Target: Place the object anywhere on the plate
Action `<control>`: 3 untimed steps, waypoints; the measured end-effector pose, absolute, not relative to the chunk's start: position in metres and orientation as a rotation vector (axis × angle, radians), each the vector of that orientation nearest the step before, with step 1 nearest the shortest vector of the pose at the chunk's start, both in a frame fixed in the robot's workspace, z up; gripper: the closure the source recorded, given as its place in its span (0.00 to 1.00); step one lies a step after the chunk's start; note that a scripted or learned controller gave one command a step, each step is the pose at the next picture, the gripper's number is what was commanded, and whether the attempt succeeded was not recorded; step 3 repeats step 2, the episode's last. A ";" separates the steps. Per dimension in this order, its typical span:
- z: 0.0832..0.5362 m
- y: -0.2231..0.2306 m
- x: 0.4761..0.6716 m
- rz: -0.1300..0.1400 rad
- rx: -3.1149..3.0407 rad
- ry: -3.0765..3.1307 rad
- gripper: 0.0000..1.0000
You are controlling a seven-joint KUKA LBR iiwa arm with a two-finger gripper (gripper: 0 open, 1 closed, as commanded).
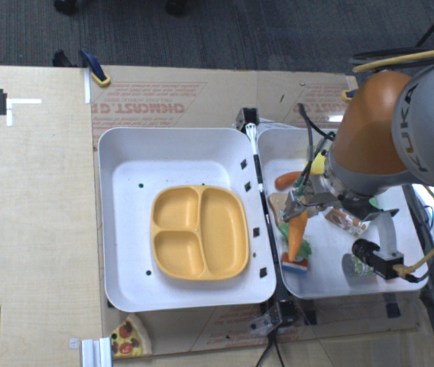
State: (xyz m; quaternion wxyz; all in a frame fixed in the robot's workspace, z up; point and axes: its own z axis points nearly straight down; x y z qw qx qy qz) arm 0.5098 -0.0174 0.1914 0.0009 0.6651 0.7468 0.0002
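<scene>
Plate (200, 232): smooth yellow, three compartments | carrot (296, 234): tapered, orange, right bin (325, 281) | tool (302, 202): spread unclear

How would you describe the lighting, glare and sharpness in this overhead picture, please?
Camera view: even, soft light; the yellow plate in the left bin casts almost no shadow. The arm shades part of the right bin, where the carrot lies. Faint sheen shows on the orange band. The whole frame is slightly soft, the claw hard to resolve.
</scene>
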 end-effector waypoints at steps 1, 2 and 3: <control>0.215 0.052 0.571 -0.004 1.785 2.584 1.00; 0.215 0.052 0.571 -0.004 1.784 2.585 0.00; 0.215 0.052 0.571 -0.004 1.784 2.585 0.00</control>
